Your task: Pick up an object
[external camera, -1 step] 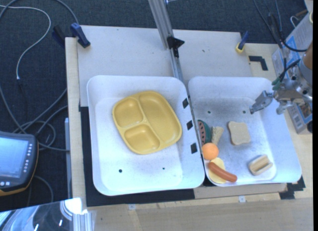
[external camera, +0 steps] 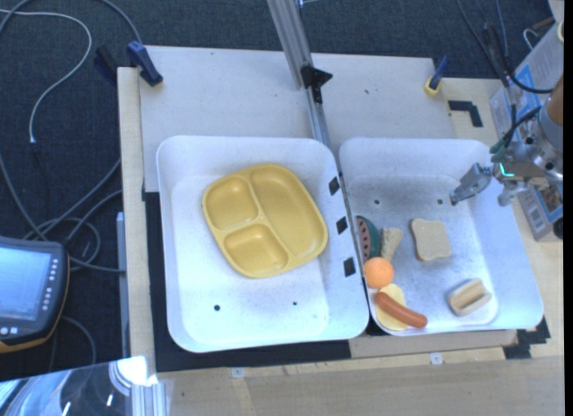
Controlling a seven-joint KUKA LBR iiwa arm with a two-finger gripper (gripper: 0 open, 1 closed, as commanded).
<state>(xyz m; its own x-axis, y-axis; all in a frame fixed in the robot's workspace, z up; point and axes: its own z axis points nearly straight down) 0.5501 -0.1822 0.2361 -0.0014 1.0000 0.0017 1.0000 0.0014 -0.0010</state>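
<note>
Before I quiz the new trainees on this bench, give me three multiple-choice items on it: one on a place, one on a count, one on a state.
1. Where does the yellow plate lie?
A. left bin
B. right bin
C. outside both bins

2. How many compartments does the plate have?
A. two
B. three
C. five

3. How does the gripper stand to the food?
A. holds the bread slice
B. holds the orange
C. holds nothing, over the right bin's upper right

Key: 1 A, it fills the left bin; 2 B, three hollows show; 3 C, nothing is between its tips.

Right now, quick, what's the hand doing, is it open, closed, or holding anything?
Hand: at the right bin's upper right edge, nothing seen between its fingers; open or closed cannot be told.
</note>
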